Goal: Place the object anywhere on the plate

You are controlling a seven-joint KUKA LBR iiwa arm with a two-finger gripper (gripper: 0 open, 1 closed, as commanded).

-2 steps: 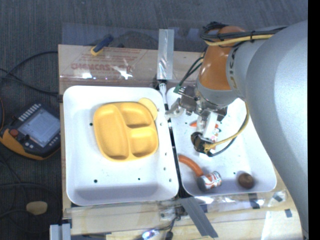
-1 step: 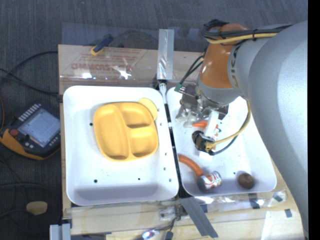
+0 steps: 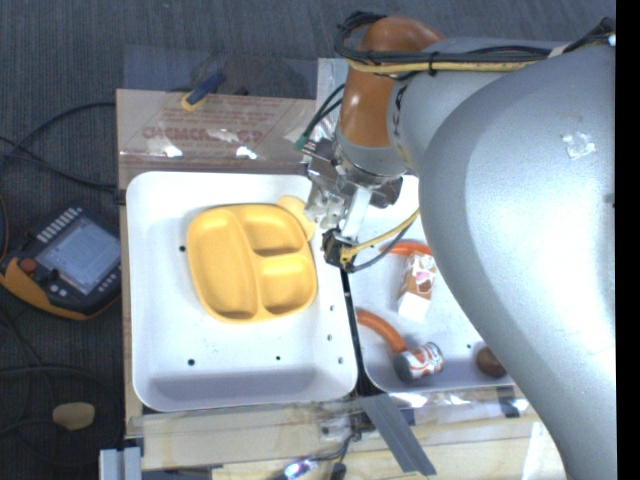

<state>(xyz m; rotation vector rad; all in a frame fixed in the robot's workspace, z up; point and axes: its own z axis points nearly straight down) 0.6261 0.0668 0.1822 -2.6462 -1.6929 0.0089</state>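
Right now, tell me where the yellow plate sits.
In the camera view the yellow plate lies in the left white bin, toward its upper middle, with the gripper just off the plate's right edge by the divide between the bins.

The yellow plate (image 3: 250,261) fills the middle of the left bin (image 3: 160,368), leaving bare white floor along the bin's lower and left sides. The tool (image 3: 330,230) hangs over the ridge between bins, just right of the plate's upper right corner. In the right bin (image 3: 375,373), the carton (image 3: 417,285), orange strip (image 3: 378,326) and can (image 3: 420,361) crowd the lower centre, and the grey arm (image 3: 520,218) covers the frame's right.
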